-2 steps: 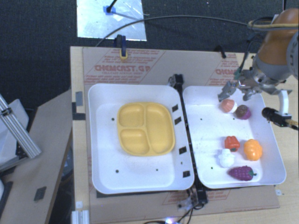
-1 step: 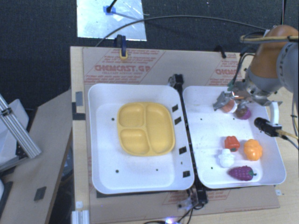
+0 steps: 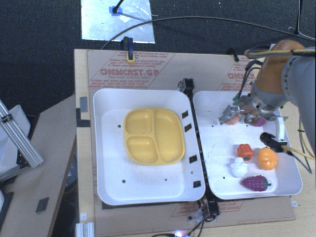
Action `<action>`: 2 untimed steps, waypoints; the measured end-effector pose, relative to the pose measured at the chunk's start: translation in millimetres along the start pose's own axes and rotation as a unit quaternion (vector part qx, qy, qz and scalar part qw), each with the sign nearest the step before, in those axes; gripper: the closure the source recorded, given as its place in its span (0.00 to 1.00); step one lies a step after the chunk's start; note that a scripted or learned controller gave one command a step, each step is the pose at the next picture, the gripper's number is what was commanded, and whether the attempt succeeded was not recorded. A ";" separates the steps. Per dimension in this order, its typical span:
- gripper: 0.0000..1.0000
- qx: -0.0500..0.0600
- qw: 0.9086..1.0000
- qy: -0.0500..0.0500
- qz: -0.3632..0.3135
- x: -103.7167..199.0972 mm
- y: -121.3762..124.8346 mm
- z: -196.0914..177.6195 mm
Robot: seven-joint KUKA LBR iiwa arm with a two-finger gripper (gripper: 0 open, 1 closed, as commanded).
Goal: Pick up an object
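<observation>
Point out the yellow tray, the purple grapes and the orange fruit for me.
Yellow tray (image 3: 154, 135): camera view, on the divider between its compartments.
Purple grapes (image 3: 255, 183): camera view, middle of the bunch.
Orange fruit (image 3: 267, 159): camera view, middle of its round body.

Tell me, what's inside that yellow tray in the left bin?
Nothing that I can see: the yellow tray has three compartments, and all show bare yellow plastic. It lies flat on the floor of the left bin, so what's under it is covered.
</observation>
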State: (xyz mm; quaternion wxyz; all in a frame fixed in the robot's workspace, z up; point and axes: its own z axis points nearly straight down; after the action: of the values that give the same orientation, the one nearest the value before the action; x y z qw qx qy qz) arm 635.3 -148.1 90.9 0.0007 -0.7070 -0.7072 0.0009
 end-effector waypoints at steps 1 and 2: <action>1.00 0.000 1.000 0.001 -0.001 0.3 0.8 -13.3; 1.00 -0.004 1.000 0.000 -0.002 3.8 8.0 -59.5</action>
State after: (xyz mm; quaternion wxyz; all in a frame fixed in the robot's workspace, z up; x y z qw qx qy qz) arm 643.5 -144.3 150.4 -0.0025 -0.7055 -0.7087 -0.0017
